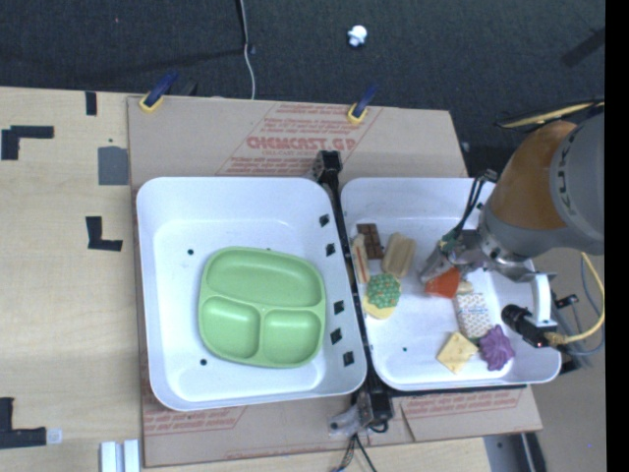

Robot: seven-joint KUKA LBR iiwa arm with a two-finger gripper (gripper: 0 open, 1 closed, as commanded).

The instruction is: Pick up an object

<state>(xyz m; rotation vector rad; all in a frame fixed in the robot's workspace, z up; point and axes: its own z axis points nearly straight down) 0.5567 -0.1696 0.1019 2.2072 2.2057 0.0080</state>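
End effector (442,266) low in right bin (413,197), apparently touching orange object (445,283), finger state unclear, green tray (261,306) in left bin (167,214)

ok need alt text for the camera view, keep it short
A grey robot arm reaches from the right into the right white bin, its gripper low over an orange object among small items, including a purple toy and a yellow block. The left bin holds a green divided plate.

Tray (261,306) in L bin (167,214), toys in R bin (413,193)
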